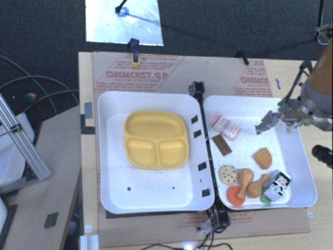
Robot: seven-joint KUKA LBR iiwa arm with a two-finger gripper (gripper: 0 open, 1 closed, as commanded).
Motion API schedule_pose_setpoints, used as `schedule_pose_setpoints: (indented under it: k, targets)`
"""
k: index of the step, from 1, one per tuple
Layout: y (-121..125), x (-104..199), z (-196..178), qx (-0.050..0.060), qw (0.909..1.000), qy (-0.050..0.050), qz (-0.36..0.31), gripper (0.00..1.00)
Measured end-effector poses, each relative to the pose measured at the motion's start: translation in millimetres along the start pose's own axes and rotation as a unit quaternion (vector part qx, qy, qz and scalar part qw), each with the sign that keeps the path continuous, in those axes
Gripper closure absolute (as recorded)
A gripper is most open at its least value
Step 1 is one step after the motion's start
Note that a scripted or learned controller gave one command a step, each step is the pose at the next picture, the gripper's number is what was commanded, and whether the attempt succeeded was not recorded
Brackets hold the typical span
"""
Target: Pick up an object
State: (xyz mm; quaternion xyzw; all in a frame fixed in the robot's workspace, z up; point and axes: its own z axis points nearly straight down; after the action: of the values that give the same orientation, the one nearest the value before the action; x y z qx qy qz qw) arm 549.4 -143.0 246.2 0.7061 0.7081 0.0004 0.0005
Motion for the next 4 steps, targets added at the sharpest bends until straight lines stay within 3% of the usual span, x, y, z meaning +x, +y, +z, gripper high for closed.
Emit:
schedule_pose_setpoints:
  k: [1, 2, 3, 4]
  targets:
    - [10.8, -46.7, 157.7, 0.005, 1.0000, 0.000, 0.002, 0.00]
    - [29.1, -64.2, 139.3, -0.002, 1.0000, -0.001, 0.001, 0.00]
    - [32.3, -63.1, 162.2, 0.000, 1.0000, 0.000, 0.000, 0.00]
    - [44.5, -63.4, 160.8, -0.002, 1.0000, 0.000, -0.001, 0.00]
